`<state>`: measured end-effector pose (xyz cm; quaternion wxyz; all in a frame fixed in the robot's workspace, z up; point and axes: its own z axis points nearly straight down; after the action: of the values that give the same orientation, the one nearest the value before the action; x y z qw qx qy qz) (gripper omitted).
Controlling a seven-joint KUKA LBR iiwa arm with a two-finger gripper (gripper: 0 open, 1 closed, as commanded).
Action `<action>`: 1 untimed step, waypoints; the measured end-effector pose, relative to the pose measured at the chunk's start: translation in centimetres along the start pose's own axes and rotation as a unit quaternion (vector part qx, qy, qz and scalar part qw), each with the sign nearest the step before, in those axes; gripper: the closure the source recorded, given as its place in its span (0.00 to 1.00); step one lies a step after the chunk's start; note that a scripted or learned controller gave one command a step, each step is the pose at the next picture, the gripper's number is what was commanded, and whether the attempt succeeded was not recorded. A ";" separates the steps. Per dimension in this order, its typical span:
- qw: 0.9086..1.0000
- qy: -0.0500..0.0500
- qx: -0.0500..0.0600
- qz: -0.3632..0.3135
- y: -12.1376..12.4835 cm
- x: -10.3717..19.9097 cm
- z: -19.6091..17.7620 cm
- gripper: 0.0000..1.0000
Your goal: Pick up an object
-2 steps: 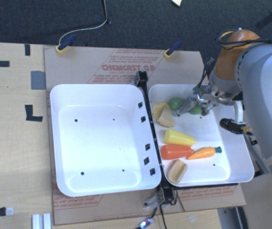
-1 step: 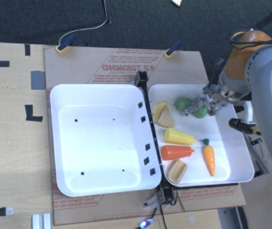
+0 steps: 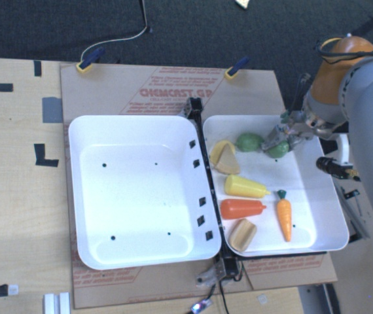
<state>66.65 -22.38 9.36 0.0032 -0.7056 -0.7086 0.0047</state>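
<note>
"Can you see what the hand [image 3: 283, 136] is doing from where you stand?"

"Not well. It sits low over the far right corner of the right bin [image 3: 307, 195], and the metal parts blur into a green thing [image 3: 278, 149] right under it. Whether the hand is spread or clenched, I cannot tell. Most of the arm [image 3: 353, 103] is cut off at the right side."

"Is the green thing lifted?"

"Hard to say. It touches the hand or lies just below it, and half of it is hidden. A second green lump [image 3: 248, 141] lies just beside it, toward the middle wall."

"And the rest?"

"All in the right bin. A pale yellow wedge [image 3: 224, 156] by the divider, a yellow piece [image 3: 244, 187] nearer us, then a red-orange one [image 3: 242, 208], then a tan piece [image 3: 242, 234] at the near corner. A small carrot [image 3: 284, 218] with a green top lies apart, toward the right wall. The left bin [image 3: 134, 188] sits beside it on the counter [image 3: 16, 175]."
</note>
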 end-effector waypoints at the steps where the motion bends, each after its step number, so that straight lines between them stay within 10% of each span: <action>1: 1.000 0.002 -0.005 -0.002 0.3 9.9 1.0 1.00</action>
<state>66.87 -12.44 8.36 0.0016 -0.7043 -0.7099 -0.0002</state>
